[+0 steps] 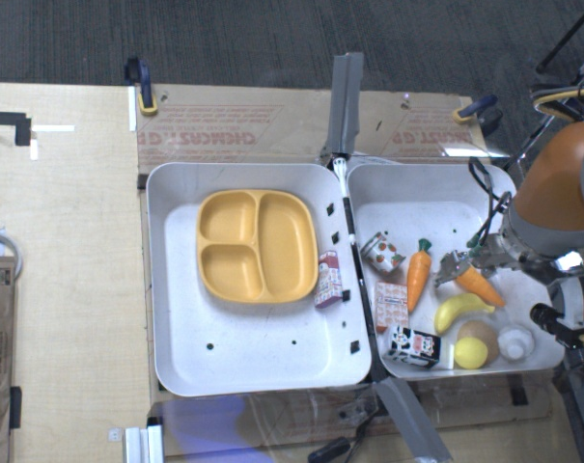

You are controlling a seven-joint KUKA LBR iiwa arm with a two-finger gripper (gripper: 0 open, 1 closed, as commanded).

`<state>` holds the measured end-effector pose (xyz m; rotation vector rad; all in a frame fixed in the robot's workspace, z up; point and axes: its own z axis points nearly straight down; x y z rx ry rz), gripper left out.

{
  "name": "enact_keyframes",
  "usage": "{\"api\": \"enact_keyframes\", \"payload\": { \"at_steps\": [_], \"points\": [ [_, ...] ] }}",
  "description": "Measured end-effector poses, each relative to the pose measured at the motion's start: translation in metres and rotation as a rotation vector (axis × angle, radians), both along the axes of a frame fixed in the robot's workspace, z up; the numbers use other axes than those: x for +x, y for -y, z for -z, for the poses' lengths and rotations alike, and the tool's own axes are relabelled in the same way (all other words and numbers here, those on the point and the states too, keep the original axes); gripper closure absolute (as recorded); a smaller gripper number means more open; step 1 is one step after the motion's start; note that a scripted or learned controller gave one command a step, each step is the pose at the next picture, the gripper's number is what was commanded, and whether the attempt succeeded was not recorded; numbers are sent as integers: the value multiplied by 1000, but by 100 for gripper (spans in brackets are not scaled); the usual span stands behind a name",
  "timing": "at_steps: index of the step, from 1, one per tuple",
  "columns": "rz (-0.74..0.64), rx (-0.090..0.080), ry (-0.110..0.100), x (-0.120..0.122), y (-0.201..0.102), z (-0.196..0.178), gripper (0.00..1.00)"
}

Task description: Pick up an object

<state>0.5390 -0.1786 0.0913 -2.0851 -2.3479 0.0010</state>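
Reaching in from the right, the arm (552, 186) hangs low over the right bin (407, 196), and the claw (458, 266) sits right at the inner end of a carrot (482, 285) that lies slanted near the bin's right wall. Whether the claw is apart or pinched on that carrot, I cannot tell from this slant.

That carrot looks like the target. My read: a toy, light, stiff and smooth-skinned, so it could skid out of a shallow pinch. The thick middle of the body seems the safest place to grip, across its width, not the tapering tip.

Now the count in the right bin: 2 carrots, the second carrot (419, 273) standing nearly upright in the frame with green top up. 1 banana (461, 311) just below the target, 1 lemon (471, 352) near the front wall, 1 small white bottle (514, 341) beside it. 1 cow-print carton (413, 346), 1 flat snack packet (390, 306), 1 small can (381, 252).

Over in the left bin (176, 287): 1 yellow plate (256, 246) with 3 compartments, and 1 little packet (328, 282) touching its right edge. Crowded neighbours around the target, so a nudge to the banana is a real risk.
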Motion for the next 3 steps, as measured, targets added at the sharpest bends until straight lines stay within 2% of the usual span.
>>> {"api": "enact_keyframes", "payload": {
  "at_steps": [1, 2, 3],
  "points": [
    [3, 0, 1, 0, 1, -9, 100],
    [92, -2, 1, 23, 4, -113, 100],
    [50, -2, 0, 31, 18, -229, 100]
  ]
}}
